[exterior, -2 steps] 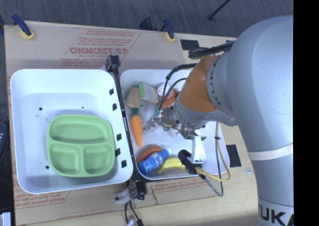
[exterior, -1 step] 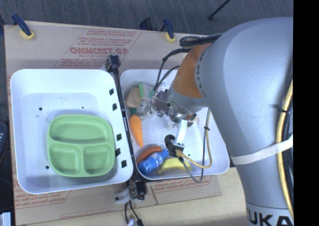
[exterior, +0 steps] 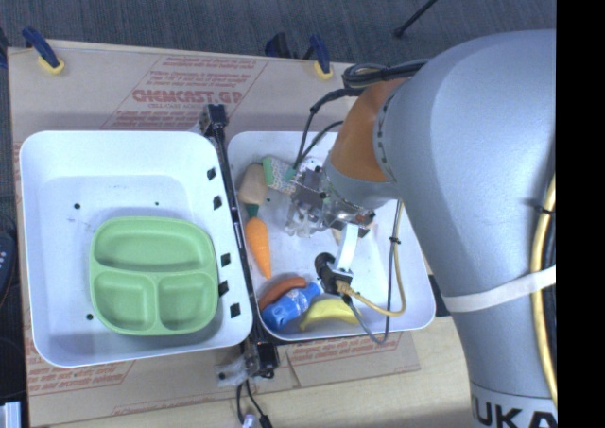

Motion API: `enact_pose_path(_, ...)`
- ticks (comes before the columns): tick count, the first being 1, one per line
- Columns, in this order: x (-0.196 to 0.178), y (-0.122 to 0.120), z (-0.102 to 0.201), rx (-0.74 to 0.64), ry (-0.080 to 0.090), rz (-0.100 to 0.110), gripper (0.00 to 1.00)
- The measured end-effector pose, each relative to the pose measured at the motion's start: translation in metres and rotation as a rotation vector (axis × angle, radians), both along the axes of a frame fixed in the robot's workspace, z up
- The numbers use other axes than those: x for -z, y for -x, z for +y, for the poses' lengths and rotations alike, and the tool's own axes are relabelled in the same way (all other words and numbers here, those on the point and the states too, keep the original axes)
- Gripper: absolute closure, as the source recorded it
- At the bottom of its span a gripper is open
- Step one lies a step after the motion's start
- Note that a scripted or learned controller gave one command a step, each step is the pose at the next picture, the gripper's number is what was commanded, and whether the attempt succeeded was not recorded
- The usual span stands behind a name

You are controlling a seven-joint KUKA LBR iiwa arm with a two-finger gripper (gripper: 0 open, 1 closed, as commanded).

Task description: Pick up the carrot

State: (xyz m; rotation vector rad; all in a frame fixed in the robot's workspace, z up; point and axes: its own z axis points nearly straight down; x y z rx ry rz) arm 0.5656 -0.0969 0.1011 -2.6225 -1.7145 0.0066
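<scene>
The carrot [exterior: 257, 243] lay in the right bin [exterior: 412, 296], close against that bin's left wall, its length running roughly top to bottom in the camera view with a small green stem end uppermost and the orange body tapering downward. It lay free, not between the jaws. Judged from its look, it was a light toy piece, probably rigid or only slightly yielding, with a smooth skin that could slip; the thicker upper body, taken across its width, appeared the surest place to hold, though the nearby wall left little room on that side.

Just above the carrot rested a pale tan object [exterior: 251, 185], and beside that a small green-and-white packet [exterior: 277, 173]. Below the carrot, at the near end of the bin, lay an orange-red item [exterior: 282, 286], a blue item [exterior: 294, 304] and a yellow banana [exterior: 328, 311], close together.

The gripper [exterior: 307, 209] hung over the middle of the right bin, to the right of the carrot and apart from it; whether its jaws were spread or pressed together could not be told. The left bin [exterior: 47, 228] held a green divided plate [exterior: 153, 275]. Both bins stood on the table [exterior: 123, 86].
</scene>
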Motion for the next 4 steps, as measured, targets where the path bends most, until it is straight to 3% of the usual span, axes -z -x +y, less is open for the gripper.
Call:
enact_pose_path(1, 0.0, 0.0, 0.0, 0.0, 0.0, 0.001, 0.0)
enact_pose_path(2, 0.01, 0.014, 0.005, 0.104, 0.003, -0.001, 0.0)
enact_pose_path(3, 0.0, 0.014, 0.006, 0.098, -0.001, 0.002, 1.0)
enact_pose_path(4, -0.09, 0.036, 0.048, 0.489, 0.005, -0.002, 1.0)
